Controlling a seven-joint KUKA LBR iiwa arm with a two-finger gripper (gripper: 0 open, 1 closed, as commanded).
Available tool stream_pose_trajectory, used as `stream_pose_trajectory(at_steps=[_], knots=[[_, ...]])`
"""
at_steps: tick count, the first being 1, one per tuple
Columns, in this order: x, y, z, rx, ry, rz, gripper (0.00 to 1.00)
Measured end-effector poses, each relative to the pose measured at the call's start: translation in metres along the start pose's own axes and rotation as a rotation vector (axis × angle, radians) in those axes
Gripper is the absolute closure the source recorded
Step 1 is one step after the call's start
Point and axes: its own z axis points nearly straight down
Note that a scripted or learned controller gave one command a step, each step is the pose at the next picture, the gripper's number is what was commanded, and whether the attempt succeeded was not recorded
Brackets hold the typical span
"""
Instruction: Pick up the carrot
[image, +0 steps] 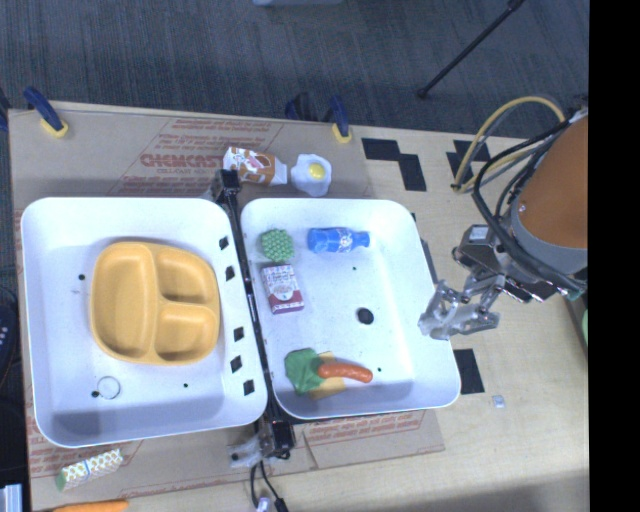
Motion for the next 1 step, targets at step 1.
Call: stream_pose_trajectory(at_steps=[1], knots=[[0.0108, -0.008, -0.0624, 0.003, 0.001, -0.232, 1.0]])
